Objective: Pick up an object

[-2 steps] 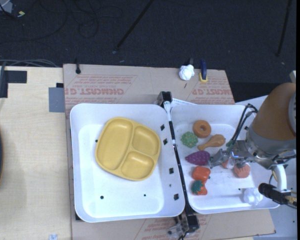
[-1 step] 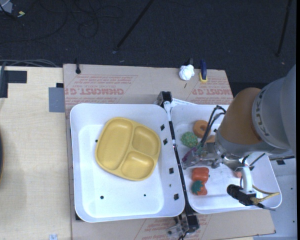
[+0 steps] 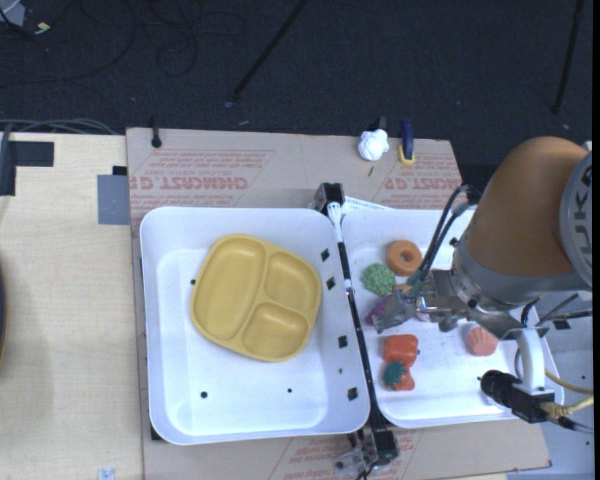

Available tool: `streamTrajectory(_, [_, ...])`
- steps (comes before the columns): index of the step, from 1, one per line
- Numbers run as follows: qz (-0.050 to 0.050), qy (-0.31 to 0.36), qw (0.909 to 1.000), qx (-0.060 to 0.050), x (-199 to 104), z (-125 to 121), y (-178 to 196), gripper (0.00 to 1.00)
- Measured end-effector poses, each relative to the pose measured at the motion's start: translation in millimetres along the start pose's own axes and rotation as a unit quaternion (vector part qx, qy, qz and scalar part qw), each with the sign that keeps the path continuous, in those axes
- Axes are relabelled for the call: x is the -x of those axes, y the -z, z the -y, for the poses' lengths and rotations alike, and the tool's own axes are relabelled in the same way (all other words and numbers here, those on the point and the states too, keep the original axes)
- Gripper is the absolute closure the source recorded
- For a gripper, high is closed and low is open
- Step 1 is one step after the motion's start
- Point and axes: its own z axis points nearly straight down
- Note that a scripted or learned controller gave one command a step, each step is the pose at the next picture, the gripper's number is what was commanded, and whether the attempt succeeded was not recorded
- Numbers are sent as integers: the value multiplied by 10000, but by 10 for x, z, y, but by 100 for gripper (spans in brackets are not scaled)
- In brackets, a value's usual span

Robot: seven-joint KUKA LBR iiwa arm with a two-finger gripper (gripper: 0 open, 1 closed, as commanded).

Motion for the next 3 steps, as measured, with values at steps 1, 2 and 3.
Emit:
streamTrajectory(1, [3, -8, 10000, 56, -570, 3, 2271, 0])
streamTrajectory(2, [25, 10, 10000, -48, -580, 10, 2278, 100])
streamTrajectory(3, [12, -8, 10000, -20, -1010, 8, 2670, 100])
